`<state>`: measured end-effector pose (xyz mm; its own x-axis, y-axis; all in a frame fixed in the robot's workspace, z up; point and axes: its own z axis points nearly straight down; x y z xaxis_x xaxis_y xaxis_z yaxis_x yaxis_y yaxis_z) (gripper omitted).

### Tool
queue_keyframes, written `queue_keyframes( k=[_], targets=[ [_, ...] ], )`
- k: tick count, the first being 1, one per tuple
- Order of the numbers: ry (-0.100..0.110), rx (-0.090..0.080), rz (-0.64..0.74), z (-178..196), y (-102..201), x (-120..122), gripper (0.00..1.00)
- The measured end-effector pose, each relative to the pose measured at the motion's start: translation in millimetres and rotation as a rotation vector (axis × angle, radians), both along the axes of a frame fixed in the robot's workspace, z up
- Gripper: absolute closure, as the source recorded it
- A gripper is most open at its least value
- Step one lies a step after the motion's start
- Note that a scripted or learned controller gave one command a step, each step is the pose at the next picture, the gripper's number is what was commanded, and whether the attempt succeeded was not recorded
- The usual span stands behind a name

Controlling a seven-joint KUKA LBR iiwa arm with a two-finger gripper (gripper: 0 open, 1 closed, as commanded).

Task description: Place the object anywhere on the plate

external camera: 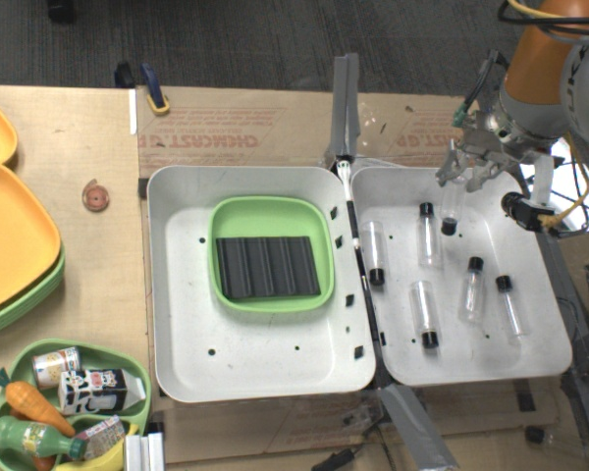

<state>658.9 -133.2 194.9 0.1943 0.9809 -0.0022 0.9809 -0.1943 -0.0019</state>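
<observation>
The gripper (468, 172) hangs over the right bin's (550, 356) back edge with its fingers spread wide, holding nothing. Clear tubes (427, 234) lie in that bin. The green plate (271, 214) sits in the left bin (177, 361).

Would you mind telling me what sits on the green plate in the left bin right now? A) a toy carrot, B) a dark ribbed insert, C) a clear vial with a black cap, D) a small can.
B: the green plate in the left bin carries a dark ribbed insert, while the capped vials all lie in the right bin.
</observation>
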Motion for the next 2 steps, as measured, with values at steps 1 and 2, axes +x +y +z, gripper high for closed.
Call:
queue_keyframes(
  k=[1,2],
  targets=[
    [0.001,0.001,0.071,-18.6,25.8,-43.7,1.0],
    [0.001,0.002,0.116,-4.0,79.0,-84.3,1.0]
  ],
)
